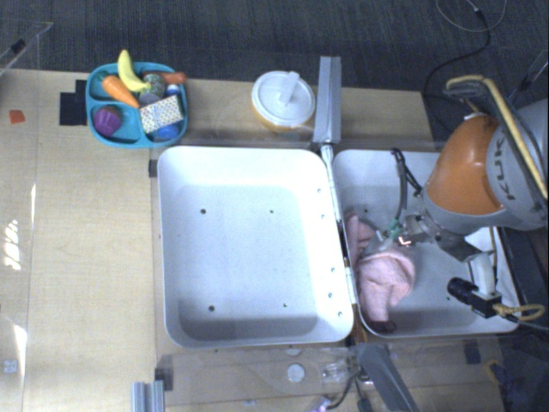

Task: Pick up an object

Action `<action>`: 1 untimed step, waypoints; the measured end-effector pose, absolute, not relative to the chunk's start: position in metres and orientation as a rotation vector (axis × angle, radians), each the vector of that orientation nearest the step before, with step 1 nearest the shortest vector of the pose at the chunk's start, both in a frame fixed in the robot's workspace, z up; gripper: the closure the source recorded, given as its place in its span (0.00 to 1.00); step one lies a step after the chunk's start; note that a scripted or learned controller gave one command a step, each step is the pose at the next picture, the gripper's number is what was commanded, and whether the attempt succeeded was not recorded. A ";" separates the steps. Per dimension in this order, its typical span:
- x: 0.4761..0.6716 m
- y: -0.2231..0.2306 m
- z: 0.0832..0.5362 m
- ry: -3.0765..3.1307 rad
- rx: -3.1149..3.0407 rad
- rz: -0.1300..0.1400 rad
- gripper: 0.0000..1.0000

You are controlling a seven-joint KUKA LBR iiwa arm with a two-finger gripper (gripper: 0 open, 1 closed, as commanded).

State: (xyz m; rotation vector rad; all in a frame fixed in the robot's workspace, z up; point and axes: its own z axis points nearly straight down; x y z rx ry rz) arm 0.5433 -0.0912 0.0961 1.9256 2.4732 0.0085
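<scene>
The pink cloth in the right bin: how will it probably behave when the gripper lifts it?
The pink cloth lies crumpled and folded, so it is probably floppy and would sag when lifted. It looks soft and light, unlikely to roll or break. The gripper sits at its top edge.

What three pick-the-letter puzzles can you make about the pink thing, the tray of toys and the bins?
1. Where does the pink cloth lie?
A. left bin
B. right bin
C. blue tray

2. What colour is the tray that holds the toy food?
A. blue
B. red
C. white

3. How does the banana rest?
A. in the tray
B. on the floor
C. under the cup

Answers: 1 B, the cloth lies in the right bin, beside the arm. 2 A, its rim is blue. 3 A, it lies at the tray's top.
</scene>
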 end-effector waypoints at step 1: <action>0.495 -0.114 0.091 2.501 1.874 0.015 0.00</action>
